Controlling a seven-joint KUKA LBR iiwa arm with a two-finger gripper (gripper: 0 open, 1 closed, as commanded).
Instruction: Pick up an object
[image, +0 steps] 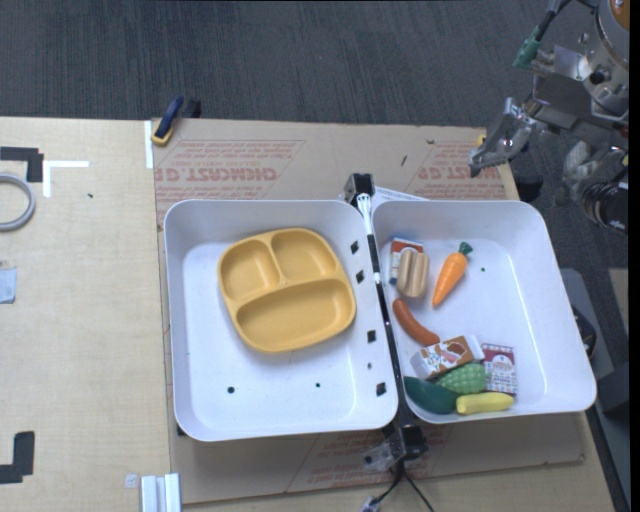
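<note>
My gripper (490, 150) hangs at the upper right, above the cardboard just past the far rim of the right bin (535, 300), with nothing seen in it. The right bin holds an orange carrot (450, 277), a hot dog in a bun (409, 268), a red sausage (415, 322), a small brown carton (450, 354), a red box (499, 368), a green corn cob (463, 380), a yellow banana (485, 402) and a dark green piece (428, 397). In the left bin (195, 370) lies a yellow divided plate (288, 290).
Both bins rest on a cardboard sheet (250, 165) over the wooden bench. A black clamp (359, 186) sits at the far end of the bins' shared wall. A blue and yellow tool (170, 118) lies at the bench's back edge, and a tape ring (12, 201) at far left.
</note>
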